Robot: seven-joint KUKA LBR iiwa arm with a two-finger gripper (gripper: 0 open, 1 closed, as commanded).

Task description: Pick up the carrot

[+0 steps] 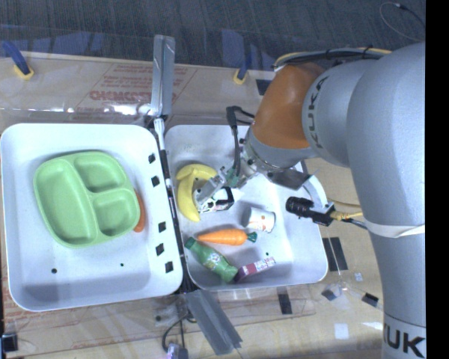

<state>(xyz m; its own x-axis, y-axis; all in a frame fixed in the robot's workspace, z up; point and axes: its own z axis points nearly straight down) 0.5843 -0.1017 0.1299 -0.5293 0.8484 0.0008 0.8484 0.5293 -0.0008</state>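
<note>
Camera view: carrot [223,237] lies flat in right bin [308,271], approx 6 o'clock from gripper [213,195]. Gripper sits w/ tips on banana [188,189]; can't tell if claw is spread or pinched. Green bottle [212,259] at carrot's 7 o'clock.

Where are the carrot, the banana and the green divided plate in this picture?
carrot [223,237]: camera view, middle of its orange body, right bin.
banana [188,187]: camera view, middle of the yellow curve, right bin.
green divided plate [86,197]: camera view, centre ridge where its compartments meet, left bin.
</note>
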